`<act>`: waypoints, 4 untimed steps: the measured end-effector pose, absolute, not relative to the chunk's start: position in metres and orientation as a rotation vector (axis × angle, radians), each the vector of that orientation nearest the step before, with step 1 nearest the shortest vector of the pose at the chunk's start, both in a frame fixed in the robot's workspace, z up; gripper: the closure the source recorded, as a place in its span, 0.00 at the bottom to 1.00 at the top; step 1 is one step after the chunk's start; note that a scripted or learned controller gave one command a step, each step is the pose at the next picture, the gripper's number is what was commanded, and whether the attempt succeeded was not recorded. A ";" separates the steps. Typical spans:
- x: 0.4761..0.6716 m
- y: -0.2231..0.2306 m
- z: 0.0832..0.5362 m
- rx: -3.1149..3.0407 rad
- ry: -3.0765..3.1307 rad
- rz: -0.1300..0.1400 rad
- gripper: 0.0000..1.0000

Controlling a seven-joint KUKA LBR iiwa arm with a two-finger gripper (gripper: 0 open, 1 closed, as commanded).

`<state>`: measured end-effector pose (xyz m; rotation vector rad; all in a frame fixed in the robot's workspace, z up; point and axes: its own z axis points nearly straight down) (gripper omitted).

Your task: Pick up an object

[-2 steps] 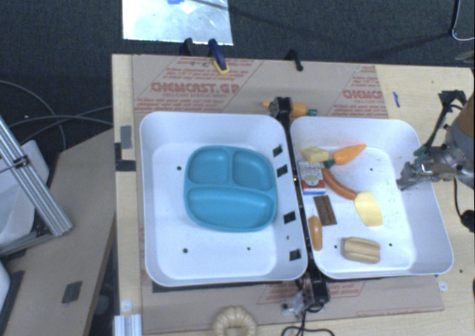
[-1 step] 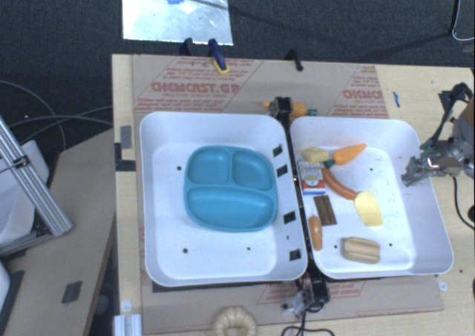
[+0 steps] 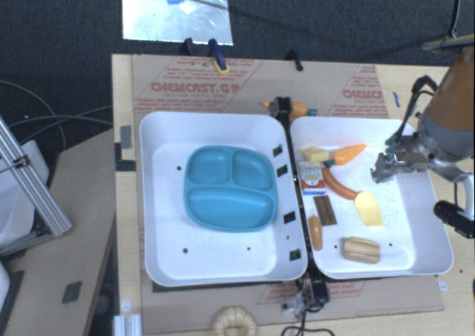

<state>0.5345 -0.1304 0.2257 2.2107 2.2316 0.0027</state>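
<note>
The bread roll [image 3: 361, 250] at the bottom of the right bin [image 3: 427, 264] and the yellow piece [image 3: 368, 208] above it lie near the fingers [image 3: 382, 168], which hang low, hold nothing I can see, so drop straight onto one.

The arm [image 3: 454, 116] runs off the right edge, so its upper part is cut away. The hand [image 3: 386, 166] is small and dark against the right bin [image 3: 430, 253]; its grip cannot be judged. At the counter's [image 3: 415, 294] near edge, a pale ring [image 3: 236, 322] is cropped by the bottom edge.
</note>
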 end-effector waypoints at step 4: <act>0.598 0.084 0.227 2.210 2.230 0.008 1.00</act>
